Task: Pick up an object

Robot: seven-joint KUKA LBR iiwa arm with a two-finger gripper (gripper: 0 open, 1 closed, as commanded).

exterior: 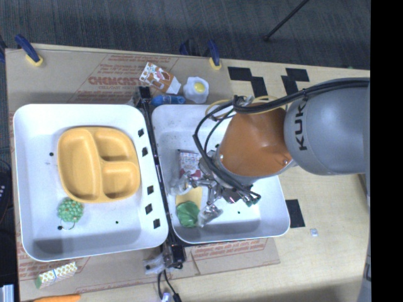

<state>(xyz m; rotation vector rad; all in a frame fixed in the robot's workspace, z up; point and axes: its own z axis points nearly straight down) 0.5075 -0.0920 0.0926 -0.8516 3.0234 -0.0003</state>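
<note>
The gripper [204, 200] hangs low in the right bin [271, 222], toward its 6 o'clock wall, its metal fingers spread apart with nothing seen between them. A green object [187, 214] lies just beside it at 7 o'clock, and a small packet [188, 162] at 11 o'clock. In the left bin [25, 168] sit a yellow divided tray [99, 163] and a green ball [70, 210]. Judging by this, no pick is made yet; closing and lifting remain.
</note>
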